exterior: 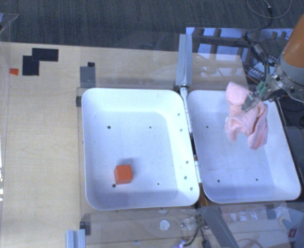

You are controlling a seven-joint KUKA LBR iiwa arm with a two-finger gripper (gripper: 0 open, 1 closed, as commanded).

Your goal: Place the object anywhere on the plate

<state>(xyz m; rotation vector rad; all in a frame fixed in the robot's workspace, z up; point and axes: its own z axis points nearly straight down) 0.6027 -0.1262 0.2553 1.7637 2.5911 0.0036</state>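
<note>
Camera view: I look down at a slant on the pale wooden bench (43,138) with its two shallow white bins side by side.
Arm: it reaches in from my right, grey with an orange band, and its claw (254,98) sits at the top of the pink cloth (245,117).
Claw state: the fingertips look pinched into the cloth's upper fold, so I judge it is gripping the cloth, narrow rather than spread.
Task thing: the pink cloth hangs bunched over the upper part of the right bin (245,180), its lower folds drooping toward the bin floor.
Plate: I cannot pick out any plate here; I cannot tell where the drop is meant to go.
Progress: by my judgement the pickup is done or nearly so; the carry and the release are left.
Cloth material: soft, limp fabric, crumpled into lobes, likely to sag and swing.
Bins: smooth moulded plastic, rounded corners, small dark dots on the floors.
Left bin (136,112): holds a small orange cube (123,174), matte, sharp-edged.
</note>
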